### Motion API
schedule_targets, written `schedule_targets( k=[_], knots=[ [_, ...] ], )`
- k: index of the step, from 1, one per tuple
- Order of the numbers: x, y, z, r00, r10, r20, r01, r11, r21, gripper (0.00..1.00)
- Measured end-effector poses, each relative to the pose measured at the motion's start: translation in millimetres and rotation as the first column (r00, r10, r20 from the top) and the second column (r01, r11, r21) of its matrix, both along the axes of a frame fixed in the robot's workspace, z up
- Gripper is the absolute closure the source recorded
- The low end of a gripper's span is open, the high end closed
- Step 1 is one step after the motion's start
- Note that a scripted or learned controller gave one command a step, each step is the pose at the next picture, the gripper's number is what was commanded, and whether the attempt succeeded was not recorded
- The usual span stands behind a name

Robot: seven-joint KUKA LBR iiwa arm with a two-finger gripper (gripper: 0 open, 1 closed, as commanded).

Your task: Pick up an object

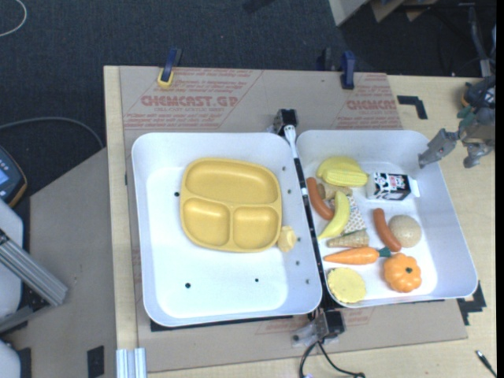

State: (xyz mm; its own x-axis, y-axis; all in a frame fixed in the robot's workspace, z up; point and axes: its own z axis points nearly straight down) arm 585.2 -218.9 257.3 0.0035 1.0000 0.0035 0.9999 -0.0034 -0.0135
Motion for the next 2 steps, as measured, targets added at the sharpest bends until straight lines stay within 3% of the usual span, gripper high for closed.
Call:
schedule_targets(
  k=[1, 2],
  knots=[
    [2.5, 0.6, 7.6, 1.0, 0.004, 0.013, -0.004, 1.0, -0.004, 0.0],
    [4.4, 3.5, -55.9, 1.0, 0.004, 0.006, -0.004, 1.0, -0.001, 0.0]
  ],
)
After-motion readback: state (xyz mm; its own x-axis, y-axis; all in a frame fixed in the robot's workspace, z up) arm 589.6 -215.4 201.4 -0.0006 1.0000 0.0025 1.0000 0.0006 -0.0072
